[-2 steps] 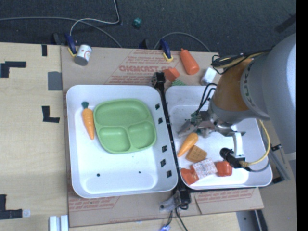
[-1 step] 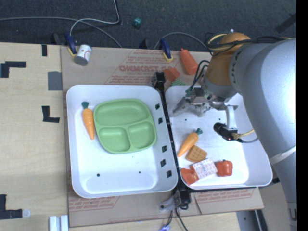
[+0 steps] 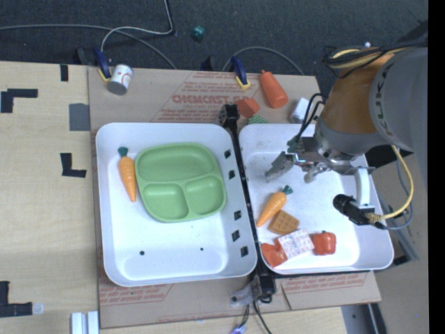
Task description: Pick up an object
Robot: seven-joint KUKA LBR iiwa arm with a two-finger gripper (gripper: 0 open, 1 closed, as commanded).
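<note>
Camera view, starting at my left: the left bin (image 3: 111,256) holds a green divided plate (image 3: 181,181) with a toy carrot (image 3: 127,176) lying just beside its left rim. These sit well apart from the arm, so I judge they are not the target on this try.

Across the divider, the right bin (image 3: 375,256) carries the loose pieces. A second carrot (image 3: 272,208) lies at a slant near the middle, touching a brown waffle-like piece (image 3: 284,223) below it. Along the front wall sit a white packet (image 3: 296,243) and a red piece (image 3: 324,243), close together.

The gripper (image 3: 297,170) hangs over the upper half of this bin, fingers spread wide with nothing between them. It sits above and just right of the second carrot, so I judge that is the likely pick; its tilt may call for a wrist turn before descending.

Behind the bins, an orange bottle-shaped toy (image 3: 273,89) lies on the cardboard.
</note>
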